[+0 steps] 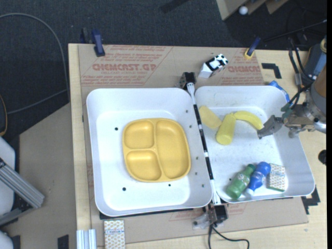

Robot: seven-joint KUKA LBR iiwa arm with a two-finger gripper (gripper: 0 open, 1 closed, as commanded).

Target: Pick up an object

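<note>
Over the right bin point(306, 162), near its far right rim, hangs the claw point(274, 126), fingers spread and holding nothing, aimed toward the banana point(247, 119) just to its left. Likely placed so for a short reach: banana, yellow cylinder point(226, 129) and pale yellow block point(209, 116) bunched close at the bin's far end, bottles point(249, 179) and small packet point(277, 177) crowded at the near edge. Left bin point(98, 139): only a yellow divided plate point(155, 149), flat and hard to pinch.

Red "CHEMCAST GP" lettering is showing on the brown paper-covered desk board point(124, 66), repeating fainter nearer the pincer.
</note>
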